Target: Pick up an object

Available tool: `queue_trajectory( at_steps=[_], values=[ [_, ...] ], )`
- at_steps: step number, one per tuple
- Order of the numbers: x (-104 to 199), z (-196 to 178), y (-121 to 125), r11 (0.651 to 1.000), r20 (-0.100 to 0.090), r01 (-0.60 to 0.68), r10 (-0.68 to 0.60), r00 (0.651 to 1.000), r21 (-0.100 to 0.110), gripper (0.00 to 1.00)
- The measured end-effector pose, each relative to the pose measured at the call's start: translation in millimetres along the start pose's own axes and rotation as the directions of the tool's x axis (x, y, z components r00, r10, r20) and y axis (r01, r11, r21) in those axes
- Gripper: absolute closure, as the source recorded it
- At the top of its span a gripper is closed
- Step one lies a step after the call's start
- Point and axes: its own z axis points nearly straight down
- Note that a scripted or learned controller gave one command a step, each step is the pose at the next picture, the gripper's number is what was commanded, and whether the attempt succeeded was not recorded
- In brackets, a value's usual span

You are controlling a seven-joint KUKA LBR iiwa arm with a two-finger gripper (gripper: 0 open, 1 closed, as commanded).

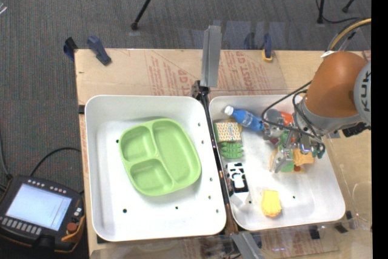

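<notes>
My gripper point(286, 154) hangs low in the right bin point(327, 197), under the orange band of the arm point(332, 85). Right beside it lies an orange and yellow object point(303, 159), partly covered by the gripper. A blue bottle with a white cap point(245, 118) lies to the gripper's upper left. Along the bin's left side sit a patterned packet point(227, 130), a green ridged item point(231, 149) and a black and white item point(237, 178). A yellow object point(271, 203) lies near the front.
The left bin point(103, 203) holds a green divided plate point(160, 156). A metal post point(211, 60) stands behind the divide between the bins. A teach pendant point(39, 212) lies on the floor at the lower left.
</notes>
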Motion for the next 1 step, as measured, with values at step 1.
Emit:
queue_trajectory(
  at_steps=[1],
  values=[
    [-6.9, 0.2, -2.2, 1.0, -0.003, 0.02, -0.02, 1.0, -0.001, 0.0]
  ],
)
